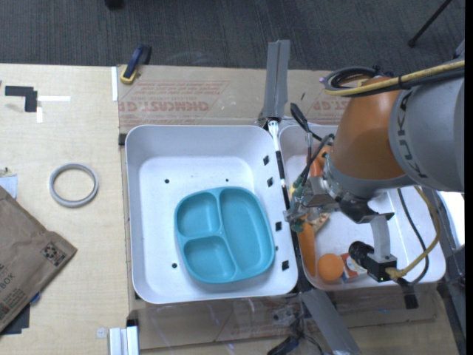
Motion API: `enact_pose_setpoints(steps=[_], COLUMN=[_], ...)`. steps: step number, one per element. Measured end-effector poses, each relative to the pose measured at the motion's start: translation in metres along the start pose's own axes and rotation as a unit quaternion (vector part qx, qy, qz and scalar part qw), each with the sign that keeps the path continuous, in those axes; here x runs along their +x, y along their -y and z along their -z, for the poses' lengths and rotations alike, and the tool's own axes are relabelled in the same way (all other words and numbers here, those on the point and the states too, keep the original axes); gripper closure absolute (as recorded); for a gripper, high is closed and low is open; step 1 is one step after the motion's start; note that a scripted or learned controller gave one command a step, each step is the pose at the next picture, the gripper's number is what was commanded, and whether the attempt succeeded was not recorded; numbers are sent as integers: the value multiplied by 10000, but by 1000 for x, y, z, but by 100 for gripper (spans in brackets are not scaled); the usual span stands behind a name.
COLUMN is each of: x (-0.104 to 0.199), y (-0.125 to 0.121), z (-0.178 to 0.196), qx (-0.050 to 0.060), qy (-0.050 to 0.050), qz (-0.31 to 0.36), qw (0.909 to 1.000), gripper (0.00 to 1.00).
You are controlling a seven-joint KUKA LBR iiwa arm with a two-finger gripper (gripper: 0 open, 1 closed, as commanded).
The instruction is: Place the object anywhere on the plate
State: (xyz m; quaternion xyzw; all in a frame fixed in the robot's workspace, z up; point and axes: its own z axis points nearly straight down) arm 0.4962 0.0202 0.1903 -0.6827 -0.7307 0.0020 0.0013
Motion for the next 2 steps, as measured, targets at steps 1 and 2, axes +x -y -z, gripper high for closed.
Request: enact_pose_setpoints(steps=[1,2], x=[83,83], y=[-24,-24], z=[-9,-9], qx=[-7,-8], qy=[7,7], qz=[963,957], qw=[9954,9954], gripper=[100,0])
